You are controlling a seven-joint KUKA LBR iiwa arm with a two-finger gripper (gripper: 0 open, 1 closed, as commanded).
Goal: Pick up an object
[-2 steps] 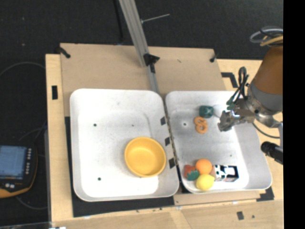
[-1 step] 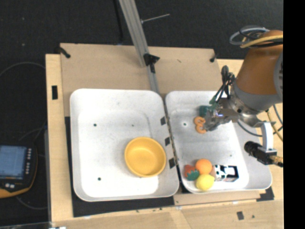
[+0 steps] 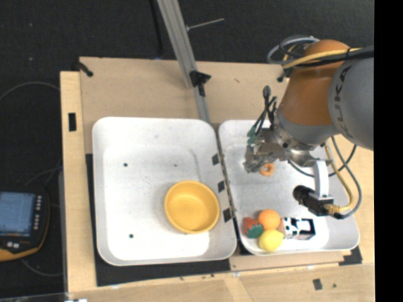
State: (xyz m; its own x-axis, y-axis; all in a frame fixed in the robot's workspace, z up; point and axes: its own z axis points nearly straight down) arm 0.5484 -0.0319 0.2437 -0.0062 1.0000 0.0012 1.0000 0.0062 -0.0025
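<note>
We note a yellow bowl (image 3: 192,206) in the left bin (image 3: 113,137). In the right bin (image 3: 236,134), the gripper (image 3: 257,162) hangs beside a small orange object (image 3: 267,168); grasp state indeterminate, lift unconfirmed. The object looks roundish; no long axis discernible. Fruit cluster (image 3: 267,228) remains near the front edge.

Single fixed camera above bench (image 3: 145,87), slanted down on both bins (image 3: 126,143), moderately far.

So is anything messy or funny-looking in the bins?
Nothing looks spilled or broken. The yellow bowl sits upright in the left bin. In the right bin, the toys bunch up at the near edge: an orange ball, a yellow ball and a black-and-white block. That's crowded, not wrong.
</note>
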